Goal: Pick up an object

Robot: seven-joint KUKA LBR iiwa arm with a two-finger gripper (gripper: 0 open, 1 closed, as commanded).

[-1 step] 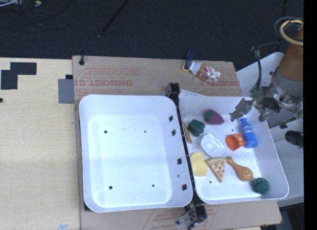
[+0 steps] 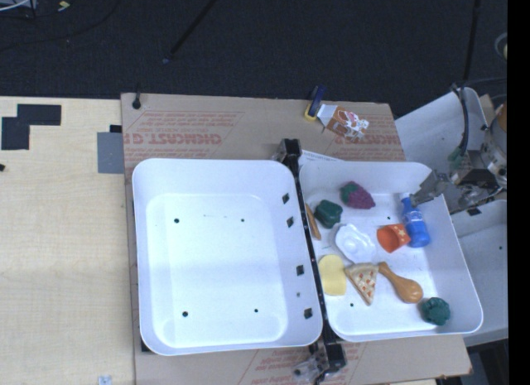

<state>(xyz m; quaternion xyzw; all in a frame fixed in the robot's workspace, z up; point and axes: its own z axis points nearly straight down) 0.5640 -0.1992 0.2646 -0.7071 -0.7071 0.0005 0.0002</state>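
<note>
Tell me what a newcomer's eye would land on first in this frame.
The cluster of colourful toy food in the right bin: a blue bottle, an orange piece, a pizza slice and a purple piece. Beside it lies the large left bin.

Both bins, the left bin and the right bin, are plain white on brown cardboard printed with red lettering. The right one holds a blue bottle, an orange cup, a purple piece, and dark green pieces. There are also a white piece, a pale yellow piece, a tan pizza slice with red dots, and an orange-brown drumstick.
</note>
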